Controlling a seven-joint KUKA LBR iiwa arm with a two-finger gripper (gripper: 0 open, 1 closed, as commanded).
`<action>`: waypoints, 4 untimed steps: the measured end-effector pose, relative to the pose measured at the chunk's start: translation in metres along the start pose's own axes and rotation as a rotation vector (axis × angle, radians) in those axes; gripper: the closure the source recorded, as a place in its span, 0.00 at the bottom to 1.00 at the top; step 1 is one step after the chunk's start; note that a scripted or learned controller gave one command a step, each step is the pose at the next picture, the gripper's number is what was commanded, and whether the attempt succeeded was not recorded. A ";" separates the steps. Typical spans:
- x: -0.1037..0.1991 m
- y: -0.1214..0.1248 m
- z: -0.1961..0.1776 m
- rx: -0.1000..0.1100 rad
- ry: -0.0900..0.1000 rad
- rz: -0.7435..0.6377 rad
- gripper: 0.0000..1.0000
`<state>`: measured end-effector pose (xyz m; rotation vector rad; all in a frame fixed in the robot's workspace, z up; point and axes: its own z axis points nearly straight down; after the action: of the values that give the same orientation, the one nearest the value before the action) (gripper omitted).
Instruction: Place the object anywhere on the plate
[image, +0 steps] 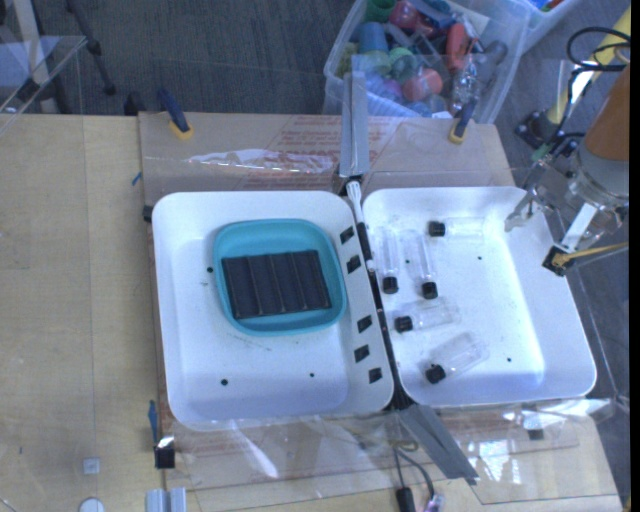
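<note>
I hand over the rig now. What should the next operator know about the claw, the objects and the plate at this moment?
Claw: at the right bin's upper right edge; nothing seen between its fingers; open or shut cannot be told.
Objects: several clear vials with black caps lie in the right bin.
Plate: teal plate in the left bin, with a dark ribbed insert on it; no vial on it.
Done: nothing placed.
Left: pick one vial and put it on the plate.

The arm (608, 120) is cut off at the right edge.
</note>
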<state>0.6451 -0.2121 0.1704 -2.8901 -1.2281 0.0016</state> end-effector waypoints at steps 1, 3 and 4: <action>-0.022 -0.017 -0.152 -0.002 0.000 0.054 0.00; -0.002 0.001 -0.199 -0.002 0.000 0.142 0.00; 0.010 0.004 -0.134 0.002 -0.002 0.223 0.00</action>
<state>0.6556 -0.2077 0.3044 -3.0078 -0.8982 0.0062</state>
